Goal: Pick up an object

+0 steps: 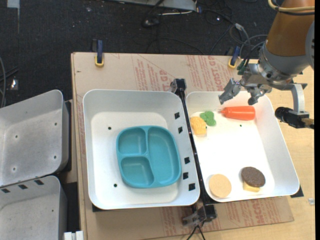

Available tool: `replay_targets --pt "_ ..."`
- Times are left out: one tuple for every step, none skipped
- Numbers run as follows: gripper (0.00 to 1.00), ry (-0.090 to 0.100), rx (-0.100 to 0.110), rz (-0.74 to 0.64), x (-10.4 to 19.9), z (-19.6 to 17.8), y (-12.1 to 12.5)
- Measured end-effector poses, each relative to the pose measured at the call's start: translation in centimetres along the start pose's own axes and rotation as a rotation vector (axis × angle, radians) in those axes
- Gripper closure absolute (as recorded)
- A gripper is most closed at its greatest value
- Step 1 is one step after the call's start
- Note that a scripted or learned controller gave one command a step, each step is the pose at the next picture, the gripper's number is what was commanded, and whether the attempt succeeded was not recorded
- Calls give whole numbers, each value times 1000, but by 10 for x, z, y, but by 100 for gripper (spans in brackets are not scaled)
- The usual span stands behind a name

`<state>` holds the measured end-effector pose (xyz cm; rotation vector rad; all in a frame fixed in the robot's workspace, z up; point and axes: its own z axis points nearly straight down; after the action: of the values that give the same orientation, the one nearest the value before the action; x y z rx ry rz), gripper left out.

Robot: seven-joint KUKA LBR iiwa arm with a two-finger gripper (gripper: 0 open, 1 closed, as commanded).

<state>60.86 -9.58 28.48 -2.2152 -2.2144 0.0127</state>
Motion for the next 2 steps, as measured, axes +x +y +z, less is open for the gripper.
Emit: replay_targets --pt "0 -1 -12 -2 0 -7 2" --pt "0 -1 -9 -3 10 43 5"
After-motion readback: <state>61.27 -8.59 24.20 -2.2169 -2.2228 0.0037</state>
